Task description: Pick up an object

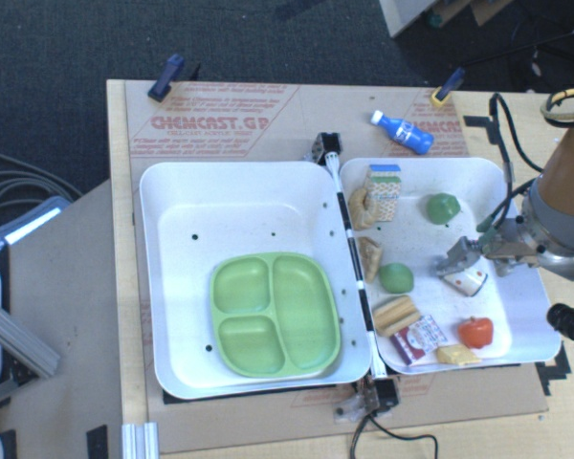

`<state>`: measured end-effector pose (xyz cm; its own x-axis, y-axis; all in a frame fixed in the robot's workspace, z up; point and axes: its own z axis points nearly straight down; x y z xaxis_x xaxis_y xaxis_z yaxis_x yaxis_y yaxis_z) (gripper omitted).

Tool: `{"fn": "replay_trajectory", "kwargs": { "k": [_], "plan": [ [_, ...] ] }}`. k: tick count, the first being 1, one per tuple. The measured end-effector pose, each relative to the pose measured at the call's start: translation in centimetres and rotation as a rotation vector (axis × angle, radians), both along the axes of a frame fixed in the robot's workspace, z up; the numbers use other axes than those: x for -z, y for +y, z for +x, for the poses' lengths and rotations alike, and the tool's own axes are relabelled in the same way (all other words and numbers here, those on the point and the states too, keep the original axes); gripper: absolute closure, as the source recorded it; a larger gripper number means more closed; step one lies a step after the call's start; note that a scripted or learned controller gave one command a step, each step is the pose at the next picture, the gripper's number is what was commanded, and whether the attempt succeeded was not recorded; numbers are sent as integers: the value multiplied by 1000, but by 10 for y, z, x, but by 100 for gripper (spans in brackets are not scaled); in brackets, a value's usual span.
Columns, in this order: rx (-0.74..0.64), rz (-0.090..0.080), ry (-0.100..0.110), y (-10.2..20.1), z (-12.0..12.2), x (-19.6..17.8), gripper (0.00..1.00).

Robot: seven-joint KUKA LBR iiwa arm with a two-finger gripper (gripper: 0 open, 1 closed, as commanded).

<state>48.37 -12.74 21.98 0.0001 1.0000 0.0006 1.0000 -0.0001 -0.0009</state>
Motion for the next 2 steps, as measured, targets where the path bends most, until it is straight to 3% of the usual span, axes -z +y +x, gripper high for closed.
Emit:
{"fn": "replay_trajectory", "kwargs": {
  "k": [1,2],
  "plan": [
    [-1,1,2,32,26,84,0],
    [0,-1,-2,2,104,81,0]
  ]
}}
